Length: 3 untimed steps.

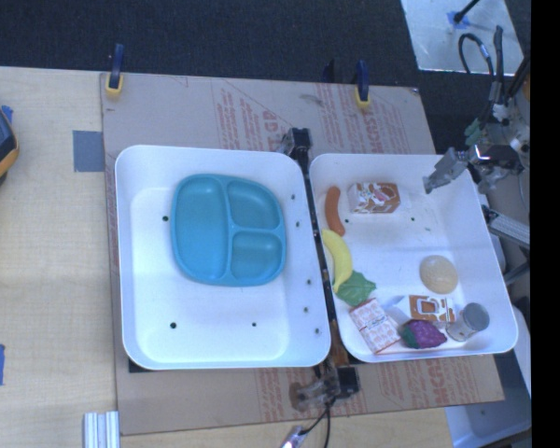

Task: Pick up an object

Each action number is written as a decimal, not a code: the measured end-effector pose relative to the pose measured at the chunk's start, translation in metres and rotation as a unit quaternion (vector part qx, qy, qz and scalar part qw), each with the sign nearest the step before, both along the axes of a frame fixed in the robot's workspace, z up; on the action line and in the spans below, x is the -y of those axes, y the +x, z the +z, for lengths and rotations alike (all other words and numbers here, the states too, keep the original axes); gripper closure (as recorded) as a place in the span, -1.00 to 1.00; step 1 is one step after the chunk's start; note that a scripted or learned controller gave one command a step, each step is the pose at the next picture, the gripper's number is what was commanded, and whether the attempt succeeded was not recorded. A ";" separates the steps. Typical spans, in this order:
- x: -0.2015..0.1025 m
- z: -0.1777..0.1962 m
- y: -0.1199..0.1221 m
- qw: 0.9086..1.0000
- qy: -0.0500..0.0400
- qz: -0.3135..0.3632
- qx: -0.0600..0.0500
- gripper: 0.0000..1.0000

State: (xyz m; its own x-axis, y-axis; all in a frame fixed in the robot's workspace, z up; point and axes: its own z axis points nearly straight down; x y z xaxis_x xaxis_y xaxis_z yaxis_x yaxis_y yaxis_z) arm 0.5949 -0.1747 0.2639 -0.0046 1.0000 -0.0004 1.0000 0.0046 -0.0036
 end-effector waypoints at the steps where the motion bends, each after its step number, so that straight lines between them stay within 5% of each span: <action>1: -0.063 -0.104 0.053 1.000 0.000 0.001 -0.001 -1.00; 2: -0.074 -0.154 0.064 1.000 -0.003 0.000 0.006 -1.00; 3: -0.159 -0.071 0.062 1.000 0.001 0.000 0.001 -1.00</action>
